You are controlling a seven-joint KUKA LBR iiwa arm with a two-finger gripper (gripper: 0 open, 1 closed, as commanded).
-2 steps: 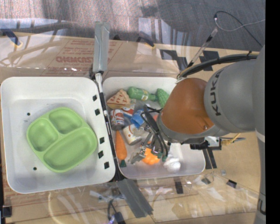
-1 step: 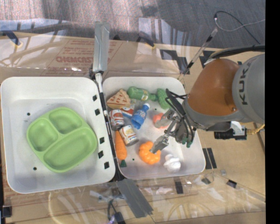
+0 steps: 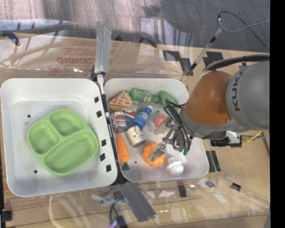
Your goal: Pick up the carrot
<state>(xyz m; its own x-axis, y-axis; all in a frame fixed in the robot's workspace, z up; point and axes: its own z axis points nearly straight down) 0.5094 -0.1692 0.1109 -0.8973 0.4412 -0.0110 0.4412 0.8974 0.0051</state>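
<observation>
The gripper [image 3: 160,148] is hanging low over the right bin [image 3: 195,163], its fingers pointing down and left, with their tips sitting at the upper edge of an orange pepper-like toy [image 3: 153,156]. Whether the fingers are spread or closed is impossible to tell, since cables and the wrist are cluttering that spot.

The carrot [image 3: 122,147] is lying lengthwise against the right bin's left wall, well to the left of the fingertips and apart from them, its green stub end pointing toward the bin's near edge. Between the carrot and the fingertips a small can [image 3: 135,135] is lying on its side. Just up and left of the fingertips a blue bottle [image 3: 142,118] is leaning, and a white round object [image 3: 175,166] is resting just below and right of them. Far to the left, a green divided plate [image 3: 63,141] is sitting in the left bin [image 3: 14,99].
</observation>
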